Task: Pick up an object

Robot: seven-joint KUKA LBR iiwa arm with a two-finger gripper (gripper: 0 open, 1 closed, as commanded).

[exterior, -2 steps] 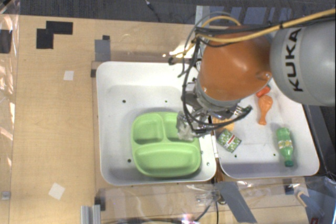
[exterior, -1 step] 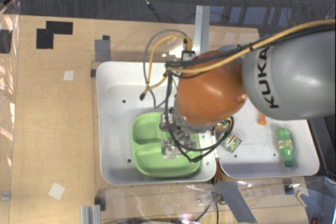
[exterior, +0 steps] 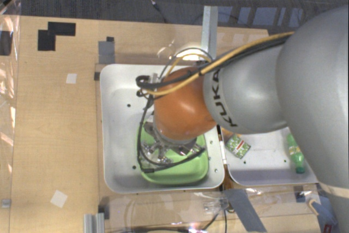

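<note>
While the grey arm (exterior: 272, 79) with its orange band (exterior: 180, 103) reaches over the left white bin (exterior: 117, 117), the gripper (exterior: 163, 153) sits low over a lime-green plastic tray (exterior: 185, 169) at that bin's near edge; whether it grasps anything, I cannot tell; the right bin (exterior: 267, 158) holds a small green-and-white packet (exterior: 238, 145) and a green bottle (exterior: 295, 153).

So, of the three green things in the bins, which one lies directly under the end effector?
The large light-green object in the left bin. The end effector is right above it, while the small green packet and the green bottle lie in the right bin.
</note>
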